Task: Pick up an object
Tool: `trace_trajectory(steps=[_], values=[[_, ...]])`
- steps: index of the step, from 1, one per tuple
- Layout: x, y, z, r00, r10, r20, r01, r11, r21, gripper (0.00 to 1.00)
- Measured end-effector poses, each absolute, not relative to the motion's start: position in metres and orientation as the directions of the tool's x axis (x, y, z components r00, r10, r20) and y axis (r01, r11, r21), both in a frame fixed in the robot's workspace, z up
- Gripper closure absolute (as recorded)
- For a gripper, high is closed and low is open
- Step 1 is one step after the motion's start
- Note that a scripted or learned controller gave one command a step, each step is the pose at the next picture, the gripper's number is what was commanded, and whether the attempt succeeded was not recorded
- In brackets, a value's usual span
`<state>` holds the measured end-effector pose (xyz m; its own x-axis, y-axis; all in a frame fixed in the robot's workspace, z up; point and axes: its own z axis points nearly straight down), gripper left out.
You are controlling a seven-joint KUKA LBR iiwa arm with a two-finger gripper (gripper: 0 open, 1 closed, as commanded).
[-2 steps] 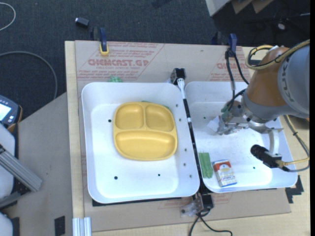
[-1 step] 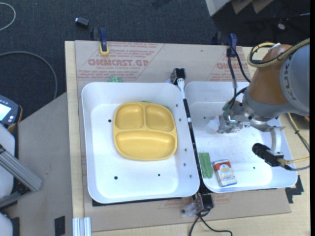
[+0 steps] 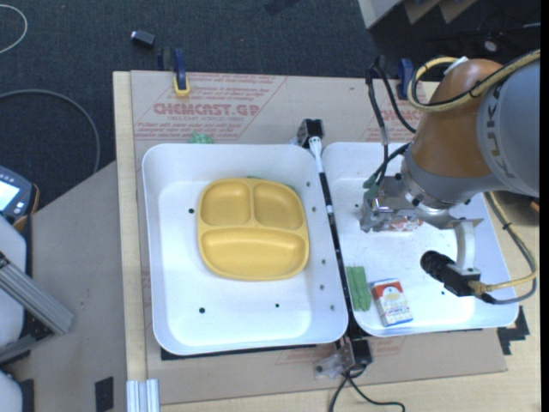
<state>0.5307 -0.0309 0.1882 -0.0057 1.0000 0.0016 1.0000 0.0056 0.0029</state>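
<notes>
Two-finger gripper (image 3: 386, 215) low over far part of right shallow white bin (image 3: 502, 316), wrist bulk above. Fingers hidden: open or closed, cannot tell. Small red-and-white item possibly under fingertips, too blurred to confirm.

Candidates at near left of same bin: flat green rectangular block (image 3: 357, 287) against bin wall, small red-and-white printed box (image 3: 391, 302) just beside it.

Risks, judged:
- Block tight to wall: finger may jam on rim.
- Box and block adjacent: closing on one could shove other.
- Yellow divided plastic tray (image 3: 253, 228) in left bin: wide, shallow, poor pinch.

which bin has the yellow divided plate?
The left bin, away from the arm. The yellow plate sits mid-bin; the right bin holds small items.
</notes>
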Motion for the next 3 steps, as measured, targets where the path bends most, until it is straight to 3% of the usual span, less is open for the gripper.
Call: trace_trajectory(steps=[1, 2, 3], values=[[0.497, 0.042, 0.384, -0.010, 1.000, 0.006, 1.000, 0.010, 0.020, 1.00], [0.497, 0.038, 0.386, -0.003, 1.000, -0.001, 1.000, 0.003, 0.004, 1.00], [0.497, 0.039, 0.396, -0.004, 1.000, -0.002, 1.000, 0.004, 0.006, 1.00]])
